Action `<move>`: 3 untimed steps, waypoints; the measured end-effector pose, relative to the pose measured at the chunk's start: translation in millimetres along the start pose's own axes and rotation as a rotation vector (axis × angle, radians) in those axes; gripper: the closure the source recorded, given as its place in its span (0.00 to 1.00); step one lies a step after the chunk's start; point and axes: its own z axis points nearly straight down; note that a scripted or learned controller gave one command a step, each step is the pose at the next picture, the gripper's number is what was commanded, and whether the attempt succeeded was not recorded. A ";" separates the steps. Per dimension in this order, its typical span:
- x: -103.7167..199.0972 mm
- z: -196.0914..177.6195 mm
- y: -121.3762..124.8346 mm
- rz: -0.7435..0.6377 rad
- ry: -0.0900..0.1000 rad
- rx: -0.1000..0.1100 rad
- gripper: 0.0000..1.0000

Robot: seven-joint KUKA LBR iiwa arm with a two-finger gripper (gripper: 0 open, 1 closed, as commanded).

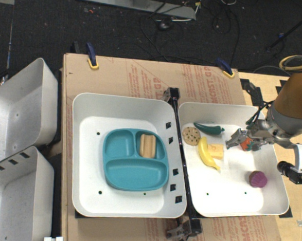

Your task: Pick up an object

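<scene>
the claw (238, 140) hangs low in the right bin (274, 203); i cannot tell its state. nearest lie the banana (206, 153), the cheese wedge (217, 150) and the green pepper (208, 128), crowded together, so a grab could nudge one aside or catch two. red print on the cardboard (144, 75) is unreadable.

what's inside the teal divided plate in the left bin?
The teal plate holds one tan bread-like piece in its upper right compartment. The other two compartments show bare teal. Whatever lies beneath that piece is covered.
</scene>
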 end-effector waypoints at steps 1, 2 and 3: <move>1.0 49.7 1.9 0.002 0.002 -0.005 0.00; 1.2 34.7 4.7 -0.001 0.000 -0.014 1.00; 1.1 -9.1 11.7 -0.002 -0.002 -0.006 1.00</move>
